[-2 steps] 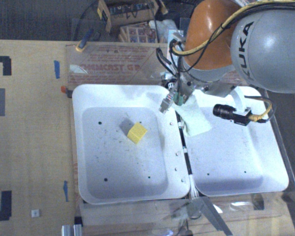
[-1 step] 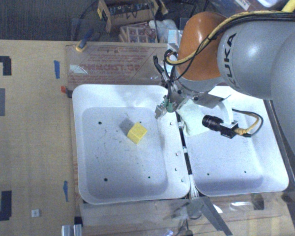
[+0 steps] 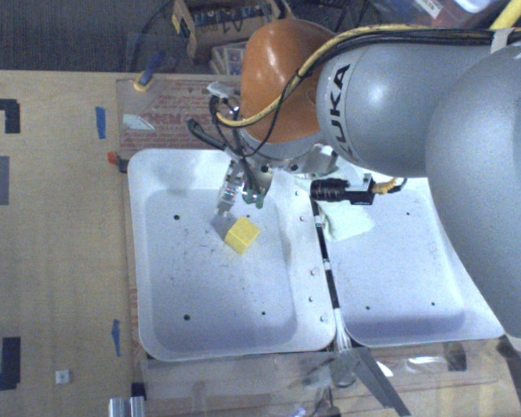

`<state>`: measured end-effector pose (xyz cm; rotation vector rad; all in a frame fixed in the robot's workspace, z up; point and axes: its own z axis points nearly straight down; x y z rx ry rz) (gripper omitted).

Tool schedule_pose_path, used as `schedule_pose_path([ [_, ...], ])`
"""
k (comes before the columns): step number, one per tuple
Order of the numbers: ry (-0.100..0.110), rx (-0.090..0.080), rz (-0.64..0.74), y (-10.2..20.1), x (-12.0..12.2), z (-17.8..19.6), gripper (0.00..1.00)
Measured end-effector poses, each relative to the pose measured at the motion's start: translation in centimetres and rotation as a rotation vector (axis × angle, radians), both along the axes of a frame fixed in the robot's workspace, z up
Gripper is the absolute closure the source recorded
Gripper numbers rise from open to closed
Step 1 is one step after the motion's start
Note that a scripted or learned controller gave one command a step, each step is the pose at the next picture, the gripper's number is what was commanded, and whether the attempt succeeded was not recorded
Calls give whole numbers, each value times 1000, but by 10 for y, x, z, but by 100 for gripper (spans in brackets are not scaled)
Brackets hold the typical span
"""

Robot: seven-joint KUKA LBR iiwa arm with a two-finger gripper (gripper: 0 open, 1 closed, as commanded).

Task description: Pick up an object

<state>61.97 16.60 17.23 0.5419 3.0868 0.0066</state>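
The wooden bench stretches out to the left of the left bin, with black corner marks and bits of blue tape on it. The left bin is a shallow white tray with dark specks and a few small holes on its floor. A yellow block lies on that floor in the upper middle part of the left bin, tilted so one corner points toward the bin's near side.

Just above the yellow block, toward the left bin's far wall, hangs the gripper. Its two fingers point down and stand slightly apart, and nothing shows between them. The tips are close to the block's upper edge, though I cannot tell whether they touch it. The block rests on the bin floor, not grasped.

Right of the left bin, touching it along a shared rim, sits the right bin. A pale crumpled object lies in it near the shared rim. The grey arm, with its orange band, hangs over the right bin and reaches across to the left bin's far side.
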Motion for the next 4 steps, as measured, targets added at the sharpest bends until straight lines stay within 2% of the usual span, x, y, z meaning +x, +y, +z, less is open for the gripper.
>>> schedule_pose_path([
  [1, -1, -1, 203, 42, 8, -26, 100],
  [2, -3, -1, 420, 57, -9, 12, 100],
  [3, -14, 2, 415, 56, -6, 25, 100],
  [4, -4, -4, 638, 31, 4, 38, 100],
])
